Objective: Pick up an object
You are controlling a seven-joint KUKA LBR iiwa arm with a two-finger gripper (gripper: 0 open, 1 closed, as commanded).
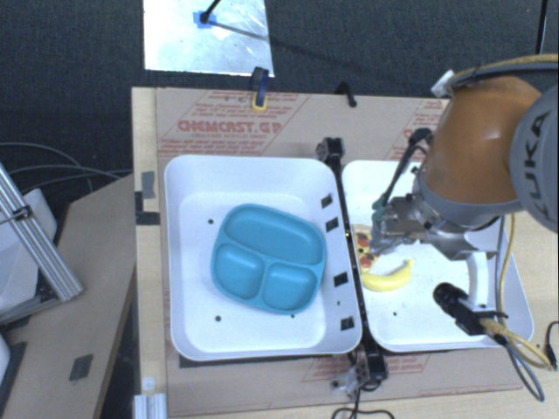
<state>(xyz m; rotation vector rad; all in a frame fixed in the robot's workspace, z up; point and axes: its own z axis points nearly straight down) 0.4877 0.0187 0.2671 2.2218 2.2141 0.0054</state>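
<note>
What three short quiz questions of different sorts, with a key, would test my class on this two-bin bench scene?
1. True or false: the blue divided plastic plate lies in the left white bin.
2. Which bin holds the yellow banana? A left, B right.
3. Fill in: the gripper hangs above the ____ white bin.

Key: 1 true; 2 B; 3 right.
</note>
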